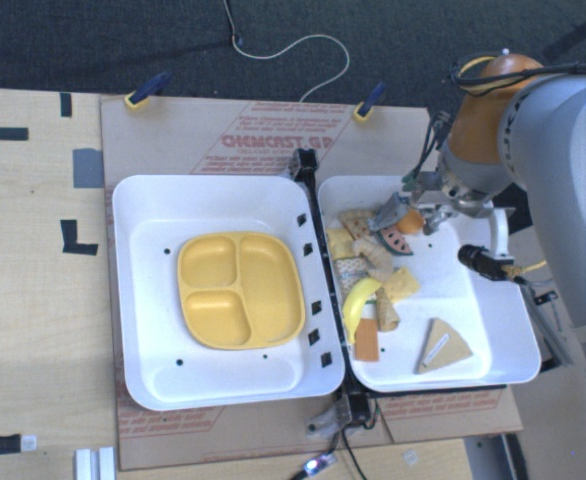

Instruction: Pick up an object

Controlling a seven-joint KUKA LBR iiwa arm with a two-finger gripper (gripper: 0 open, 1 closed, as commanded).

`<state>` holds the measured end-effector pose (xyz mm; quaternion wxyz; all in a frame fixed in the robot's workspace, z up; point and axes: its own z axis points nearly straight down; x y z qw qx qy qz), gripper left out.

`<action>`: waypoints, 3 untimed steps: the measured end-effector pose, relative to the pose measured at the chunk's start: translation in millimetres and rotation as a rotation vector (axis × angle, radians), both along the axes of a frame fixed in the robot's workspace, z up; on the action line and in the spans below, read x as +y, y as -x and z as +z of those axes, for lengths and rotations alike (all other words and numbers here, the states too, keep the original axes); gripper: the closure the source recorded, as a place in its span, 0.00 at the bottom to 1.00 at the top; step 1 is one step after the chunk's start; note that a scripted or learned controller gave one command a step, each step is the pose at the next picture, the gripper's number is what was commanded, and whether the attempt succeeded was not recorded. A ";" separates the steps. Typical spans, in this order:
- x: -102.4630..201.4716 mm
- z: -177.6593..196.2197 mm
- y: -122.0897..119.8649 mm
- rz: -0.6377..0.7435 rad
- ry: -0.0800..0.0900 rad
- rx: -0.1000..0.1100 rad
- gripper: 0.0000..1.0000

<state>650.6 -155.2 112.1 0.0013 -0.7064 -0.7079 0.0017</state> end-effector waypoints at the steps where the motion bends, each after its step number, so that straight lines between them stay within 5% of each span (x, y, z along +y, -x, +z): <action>1: 2.0 -24.8 -2.4 0.000 -0.002 -0.008 0.00; 2: 3.1 -12.4 -1.7 0.002 -0.006 0.001 1.00; 3: 11.5 33.7 -0.7 0.000 0.000 -0.007 1.00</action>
